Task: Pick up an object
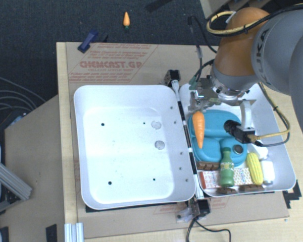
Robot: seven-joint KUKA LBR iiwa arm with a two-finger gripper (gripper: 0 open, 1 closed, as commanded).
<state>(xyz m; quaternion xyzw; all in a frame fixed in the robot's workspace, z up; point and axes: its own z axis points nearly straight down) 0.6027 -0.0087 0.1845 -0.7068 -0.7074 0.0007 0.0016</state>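
Rightward bin [280, 135], carrot [197, 128], corn [255, 167], bottle [226, 168]

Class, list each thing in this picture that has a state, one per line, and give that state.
Carrot: lying lengthwise on the blue toy, in the right bin.
Green bottle: lying in the right bin, cap toward the blue toy.
Corn cob: lying flat beside the bottle.
Left bin: sitting flat on the bench.
Small carrot: on the floor beyond the bench.

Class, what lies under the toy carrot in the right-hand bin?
The toy carrot rests on a blue plastic object, which sits in the right bin. Whatever lies beneath that blue object is covered.
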